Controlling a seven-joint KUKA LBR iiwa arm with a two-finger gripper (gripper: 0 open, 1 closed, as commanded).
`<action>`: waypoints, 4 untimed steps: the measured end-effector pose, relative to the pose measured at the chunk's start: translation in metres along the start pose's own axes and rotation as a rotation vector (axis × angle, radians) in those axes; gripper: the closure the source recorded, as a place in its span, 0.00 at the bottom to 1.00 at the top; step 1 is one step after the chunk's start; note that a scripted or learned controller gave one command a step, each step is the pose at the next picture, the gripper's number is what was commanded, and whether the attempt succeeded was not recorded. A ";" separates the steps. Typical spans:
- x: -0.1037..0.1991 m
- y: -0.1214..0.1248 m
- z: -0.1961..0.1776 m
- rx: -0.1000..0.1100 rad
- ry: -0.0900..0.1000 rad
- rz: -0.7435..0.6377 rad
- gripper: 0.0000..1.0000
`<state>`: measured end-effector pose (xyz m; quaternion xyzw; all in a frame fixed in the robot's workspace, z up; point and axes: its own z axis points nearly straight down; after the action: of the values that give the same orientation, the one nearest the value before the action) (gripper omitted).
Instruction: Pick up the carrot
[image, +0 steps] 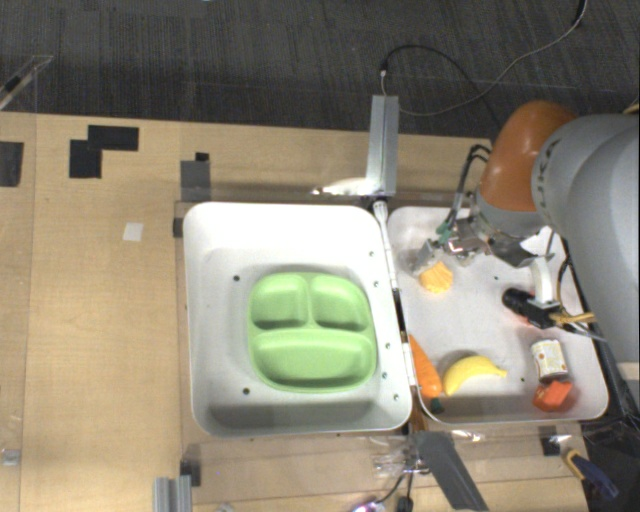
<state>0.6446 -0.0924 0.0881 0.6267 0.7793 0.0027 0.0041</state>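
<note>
The orange carrot (426, 370) lies in the right bin (500, 330), against its left wall near the front corner, pointing along the wall. My gripper (452, 243) hangs over the far left part of that bin, well behind the carrot and apart from it. Just under and in front of the gripper lies a small yellow wedge (436, 278). Nothing shows between the gripper and the carrot except bare bin floor.
A yellow banana (474, 373) lies right beside the carrot. A small can (548, 360) and an orange-red item (553, 396) sit at the bin's front right. The left bin (210, 300) holds a green divided plate (312, 330).
</note>
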 end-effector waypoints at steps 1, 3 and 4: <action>0.002 0.004 -0.012 -0.007 0.000 -0.009 1.00; -0.007 0.025 0.001 0.001 0.001 0.041 1.00; -0.005 0.028 -0.010 -0.004 -0.001 0.032 1.00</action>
<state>0.6726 -0.0915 0.0984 0.6392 0.7690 0.0039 0.0056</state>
